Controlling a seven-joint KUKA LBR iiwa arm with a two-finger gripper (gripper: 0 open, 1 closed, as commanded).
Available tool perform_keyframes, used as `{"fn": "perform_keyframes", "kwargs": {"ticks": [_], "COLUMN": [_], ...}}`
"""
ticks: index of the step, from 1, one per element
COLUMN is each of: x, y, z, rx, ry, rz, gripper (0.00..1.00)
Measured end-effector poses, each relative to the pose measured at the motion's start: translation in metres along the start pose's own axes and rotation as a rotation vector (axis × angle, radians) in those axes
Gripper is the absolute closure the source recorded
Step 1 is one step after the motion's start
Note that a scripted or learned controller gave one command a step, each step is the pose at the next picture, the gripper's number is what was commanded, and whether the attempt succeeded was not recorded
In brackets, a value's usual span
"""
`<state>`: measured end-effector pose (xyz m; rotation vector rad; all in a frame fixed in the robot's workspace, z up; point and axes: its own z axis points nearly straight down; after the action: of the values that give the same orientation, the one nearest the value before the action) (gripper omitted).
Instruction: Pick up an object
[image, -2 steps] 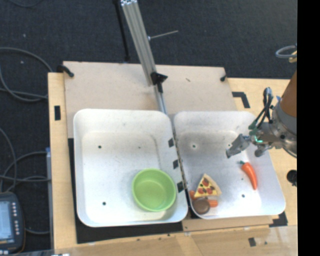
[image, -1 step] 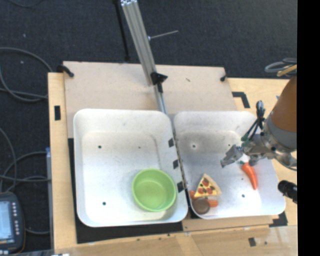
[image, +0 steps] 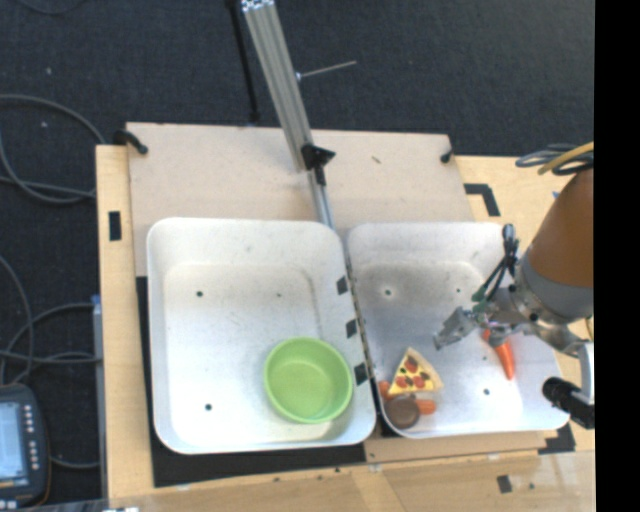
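Note:
In the right bin (image: 400, 250), a toy pizza slice (image: 413, 373) lies near the front left corner. A brown round piece (image: 403, 411) and a small orange piece (image: 428, 406) sit just in front of it. An orange carrot-like piece (image: 506, 358) lies further right, partly under the wrist. My gripper (image: 449, 331) hangs over the middle of the right bin, pointing left, a little above and to the right of the pizza slice. I see nothing held in it.
A green bowl (image: 308, 378) stands in the left bin (image: 200, 260) near its front right corner. A slanted metal pole (image: 290, 100) rises behind the bins. The arm's orange band (image: 568, 235) covers the right bin's right side.

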<state>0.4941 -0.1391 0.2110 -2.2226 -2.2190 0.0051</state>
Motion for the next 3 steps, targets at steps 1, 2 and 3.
{"fn": "perform_keyframes", "kwargs": {"ticks": [1, 2, 3], "x": [0.001, 0.002, -0.008], "y": [0.009, 0.011, 0.016], "z": [0.051, 0.037, -0.012], "rx": [0.001, -0.008, -0.009], "ry": [0.0, 0.003, 0.0], "rz": [0.001, 0.003, -0.003], "gripper": [0.0, 1.0, 1.0]}}
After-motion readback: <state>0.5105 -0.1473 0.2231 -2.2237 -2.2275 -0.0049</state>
